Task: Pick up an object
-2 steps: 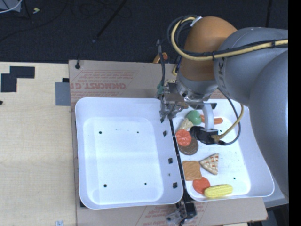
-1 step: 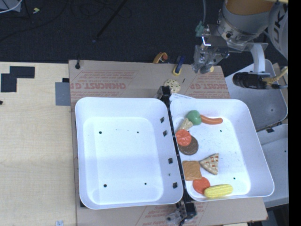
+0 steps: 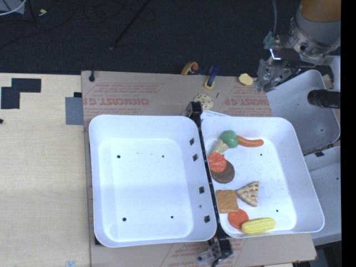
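Note:
The right bin [image 3: 289,166] holds toy foods: a green vegetable [image 3: 228,138], an orange sausage [image 3: 250,143], a red tomato [image 3: 217,162] on a brown cookie [image 3: 224,174], a tan toast square [image 3: 226,200], a pizza wedge [image 3: 249,193], a red round piece [image 3: 238,218] and a yellow corn cob [image 3: 257,225]. My gripper [image 3: 268,78] hangs high above the bench's back right, beyond the right bin's far rim, well apart from all the foods. Nothing shows between its fingers.
The left bin [image 3: 144,177] lies beside the right one, joined by a black hinge strip [image 3: 201,166]. On the cardboard behind the bins lie a spotted cookie [image 3: 204,100], a blue-yellow piece [image 3: 211,77], an orange ring [image 3: 190,68] and a yellow piece [image 3: 246,79].

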Robot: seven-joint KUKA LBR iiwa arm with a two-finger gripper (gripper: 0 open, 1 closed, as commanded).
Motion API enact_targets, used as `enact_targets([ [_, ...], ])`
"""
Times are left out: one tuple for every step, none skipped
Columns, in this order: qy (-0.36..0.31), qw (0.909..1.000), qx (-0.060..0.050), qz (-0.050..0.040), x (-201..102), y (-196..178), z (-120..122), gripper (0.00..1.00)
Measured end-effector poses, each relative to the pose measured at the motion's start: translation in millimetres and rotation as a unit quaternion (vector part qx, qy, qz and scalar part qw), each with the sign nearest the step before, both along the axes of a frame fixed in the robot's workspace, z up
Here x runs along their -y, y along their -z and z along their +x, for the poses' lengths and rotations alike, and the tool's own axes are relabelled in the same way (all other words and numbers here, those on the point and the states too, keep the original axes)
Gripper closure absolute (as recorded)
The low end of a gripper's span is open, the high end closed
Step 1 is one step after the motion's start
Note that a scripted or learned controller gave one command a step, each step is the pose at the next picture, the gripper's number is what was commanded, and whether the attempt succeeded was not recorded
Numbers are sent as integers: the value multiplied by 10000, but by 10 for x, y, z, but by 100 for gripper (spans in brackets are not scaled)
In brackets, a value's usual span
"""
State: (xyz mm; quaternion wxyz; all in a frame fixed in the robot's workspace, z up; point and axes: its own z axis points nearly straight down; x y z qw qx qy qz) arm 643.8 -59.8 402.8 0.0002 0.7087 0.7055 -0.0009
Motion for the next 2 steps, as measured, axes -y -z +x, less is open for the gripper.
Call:
enact_targets([
  [2,10000,9,-3,851,-226,0,100],
  [-29,9999,-98,33,420,1482,-313,100],
])
